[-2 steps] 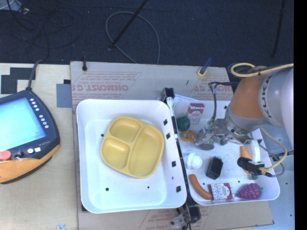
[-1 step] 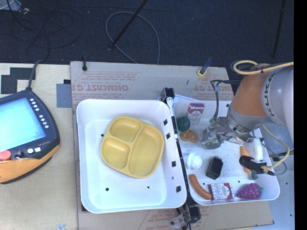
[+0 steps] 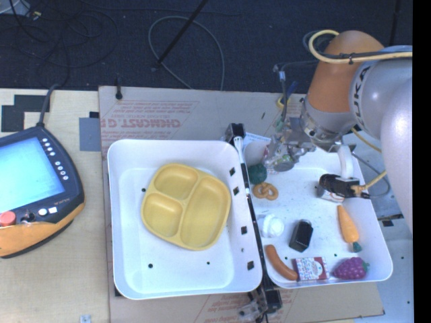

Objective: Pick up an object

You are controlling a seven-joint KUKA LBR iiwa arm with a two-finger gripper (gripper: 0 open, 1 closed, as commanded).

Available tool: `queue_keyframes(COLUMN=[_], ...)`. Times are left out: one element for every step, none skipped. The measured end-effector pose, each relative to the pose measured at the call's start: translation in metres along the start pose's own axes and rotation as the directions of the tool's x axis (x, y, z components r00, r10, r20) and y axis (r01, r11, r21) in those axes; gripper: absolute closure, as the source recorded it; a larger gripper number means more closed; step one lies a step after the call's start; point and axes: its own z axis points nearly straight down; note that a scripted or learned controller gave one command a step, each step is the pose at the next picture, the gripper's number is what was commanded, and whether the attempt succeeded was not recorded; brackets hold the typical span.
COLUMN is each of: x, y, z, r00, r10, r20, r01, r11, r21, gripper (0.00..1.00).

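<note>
My gripper (image 3: 281, 159) hangs over the far left part of the right bin (image 3: 380, 247), below the grey arm with its orange band. Just in front of it and to the left lie a dark green object (image 3: 256, 173) and a brown pretzel (image 3: 265, 192). Further forward in the same bin are a white round piece (image 3: 273, 226), a black block (image 3: 301, 235), a sausage (image 3: 280, 263), a red and white carton (image 3: 311, 269), purple grapes (image 3: 350, 268) and a carrot (image 3: 348, 225). I see nothing held in the gripper.
The left bin (image 3: 128, 247) holds a yellow divided plate (image 3: 186, 205). A ridge where the two bin walls meet (image 3: 244, 207) runs between them. A teach pendant (image 3: 34, 187) lies on the bench at far left.
</note>
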Motion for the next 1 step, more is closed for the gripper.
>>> queue_keyframes(x=[0.0398], y=[-0.0256], z=[0.0018], r00=[1.0], r10=[0.001], r20=[0.001], r01=[-0.001], r11=[1.0], r21=[0.005], gripper=[1.0])
